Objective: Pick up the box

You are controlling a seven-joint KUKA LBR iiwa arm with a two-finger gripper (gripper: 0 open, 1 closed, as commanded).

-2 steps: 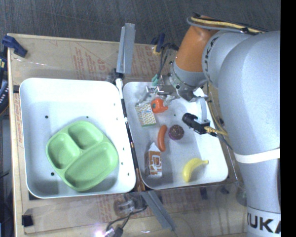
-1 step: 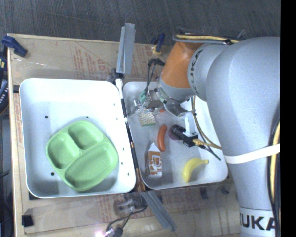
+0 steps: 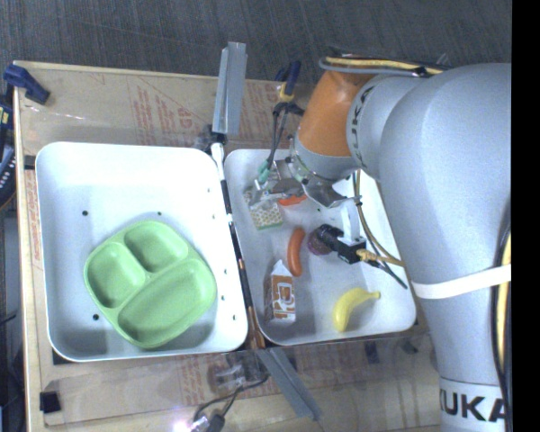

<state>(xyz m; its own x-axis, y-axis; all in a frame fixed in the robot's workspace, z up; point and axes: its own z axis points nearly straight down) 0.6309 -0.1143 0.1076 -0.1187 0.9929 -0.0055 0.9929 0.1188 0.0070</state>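
Observation:
The box (image 3: 282, 297) is a small brown and white carton lying flat near the front left of the right bin (image 3: 391, 318). My gripper (image 3: 270, 189) hangs over the far left corner of that bin, well behind the box and apart from it. The grey arm with its orange band (image 3: 328, 120) covers the bin's far right part. Just below the gripper lies a small tan piece with a grid pattern (image 3: 266, 214).
In the right bin, a red sausage (image 3: 294, 250) lies just behind the box, with a dark purple item (image 3: 322, 241) beside it and a yellow banana (image 3: 353, 306) at the front right. The left bin (image 3: 63, 174) holds a green divided plate (image 3: 150, 282).

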